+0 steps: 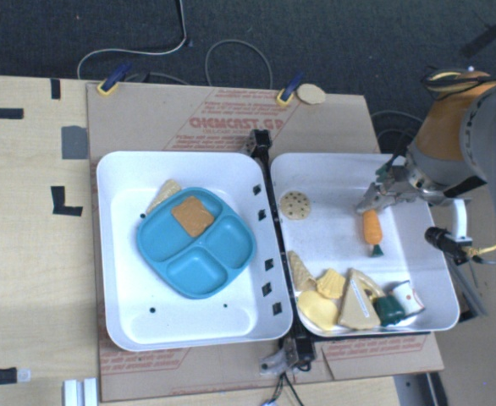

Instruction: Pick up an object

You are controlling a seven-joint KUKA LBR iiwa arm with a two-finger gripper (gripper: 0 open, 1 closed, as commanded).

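A pale wooden surface [28, 252] fills the left of the frame, marked with black tape shapes and a grey patch; beyond it at the top lies dark carpet [316, 24] crossed by a thin white cable [180, 15]. On the surface sits a brown cardboard sheet [223, 121], held by two yellow-and-blue clamps at its upper edge and printed with red lettering that reads roughly "CHICHEAT GR"; the words are too faint to be sure.

The left bin [117, 311] holds a blue divided plate [197, 244] with a tan square piece [193, 216] in its upper compartment. The right bin [333, 172] holds a round speckled cookie [294, 204], an orange carrot-like toy [372, 229] at centre right, and a heap of yellow and cream pieces [341, 299] at the lower edge, hard to separate.

The hand [382, 191] sits just above the carrot at the upper right of that bin; whether it is clenched or released I cannot tell. The arm is cut off by the frame's right side.
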